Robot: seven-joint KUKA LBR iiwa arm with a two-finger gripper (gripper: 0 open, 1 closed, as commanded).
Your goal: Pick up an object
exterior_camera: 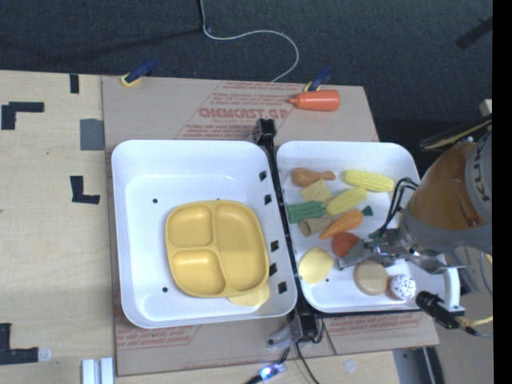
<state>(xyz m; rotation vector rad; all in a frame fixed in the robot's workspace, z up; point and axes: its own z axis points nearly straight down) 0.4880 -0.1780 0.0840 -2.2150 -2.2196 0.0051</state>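
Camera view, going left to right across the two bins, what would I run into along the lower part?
Yellow divided plate → yellow lemon-like piece → red piece → round tan piece → white speckled ball → the arm's orange band.

A pale wooden bench (48, 238) with black tape marks (80, 189) carried a sheet of brown cardboard (232, 110) printed in red, clipped at its far edge by two blue-and-yellow clamps (138, 72). Beyond the bench lay dark carpeted floor (96, 14), crossed by a thin white cable (264, 34). Light was even and soft.
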